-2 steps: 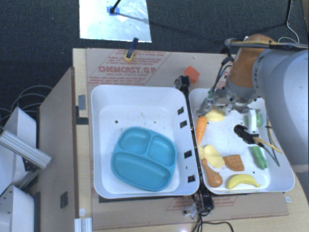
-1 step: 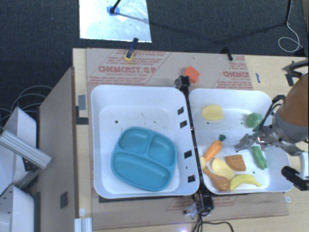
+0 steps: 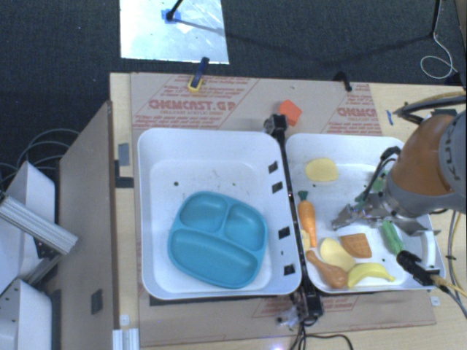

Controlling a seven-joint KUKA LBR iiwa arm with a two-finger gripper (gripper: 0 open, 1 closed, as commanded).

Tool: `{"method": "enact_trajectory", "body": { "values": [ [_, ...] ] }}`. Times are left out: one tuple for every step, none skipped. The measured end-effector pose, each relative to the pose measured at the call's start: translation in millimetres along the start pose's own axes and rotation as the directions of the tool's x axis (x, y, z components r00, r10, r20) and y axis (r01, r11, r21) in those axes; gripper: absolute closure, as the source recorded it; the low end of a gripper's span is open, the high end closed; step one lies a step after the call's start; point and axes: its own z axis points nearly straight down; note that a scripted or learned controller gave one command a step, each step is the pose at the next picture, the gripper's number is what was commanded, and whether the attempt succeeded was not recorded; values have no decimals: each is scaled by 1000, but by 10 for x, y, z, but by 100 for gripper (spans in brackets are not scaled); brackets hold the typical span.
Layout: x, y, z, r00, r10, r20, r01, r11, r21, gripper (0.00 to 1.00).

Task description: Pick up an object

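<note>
Pick not done as far as we see: nothing sits between the fingers of the gripper (image 3: pixel 343 219), all items lie on the floor of the right white bin (image 3: pixel 350 155).

Contents: orange plastic carrot (image 3: pixel 308 221) along the divider, pale yellow round piece (image 3: pixel 321 170) near the back, toast-coloured bread slice (image 3: pixel 356 245), brown drumstick (image 3: pixel 327 268), yellow banana (image 3: pixel 371 273), pale yellow potato-like lump (image 3: pixel 334 251), green pickle-shaped piece (image 3: pixel 392 237).

The left white bin (image 3: pixel 157 159) holds a blue divided plastic tray (image 3: pixel 217 238).

We judge the grey arm with its orange band (image 3: pixel 427 166) to be mid-approach: wrist low over the right bin, gripper pointing left toward the carrot, just above the bread slice. Fingers look slightly apart, clamped on nothing.

Left to do: descend, close, lift.
</note>
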Motion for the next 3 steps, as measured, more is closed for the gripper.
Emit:
{"method": "enact_trajectory", "body": {
  "values": [
    [-45, -443, -23, 1000, 7, 0, -7, 1000, 0, 0],
    [-43, -409, -134, 1000, 4, 2, -4, 1000, -7, 100],
    [576, -278, -844, 1000, -4, 1, 4, 1000, -8, 100]
  ]
}}
